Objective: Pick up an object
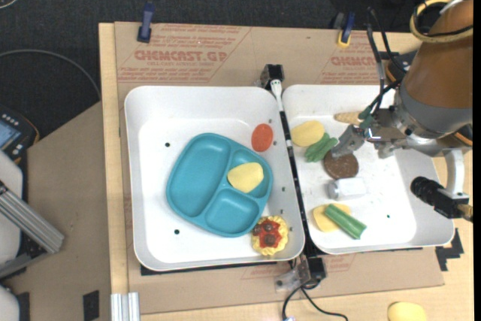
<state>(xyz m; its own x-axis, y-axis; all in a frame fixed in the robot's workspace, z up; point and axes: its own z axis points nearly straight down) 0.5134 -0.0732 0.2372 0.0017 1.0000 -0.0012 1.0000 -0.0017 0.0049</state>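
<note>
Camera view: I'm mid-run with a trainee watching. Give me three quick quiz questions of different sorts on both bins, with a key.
1. True or false: the blue divided tray sits in the right bin.
2. Which item lies inside the tray? A) pale yellow piece B) orange-red ball C) green stick
3. Fill in: the gripper is over the ___ bin, near the brown round item.

Key: 1 false, it sits in the left bin; 2 A; 3 right.

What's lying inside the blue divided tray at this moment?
One pale yellow item sits in the blue divided tray, in its right-hand compartment. The other compartments show bare blue. Whatever lies beneath the yellow item is covered.
</note>
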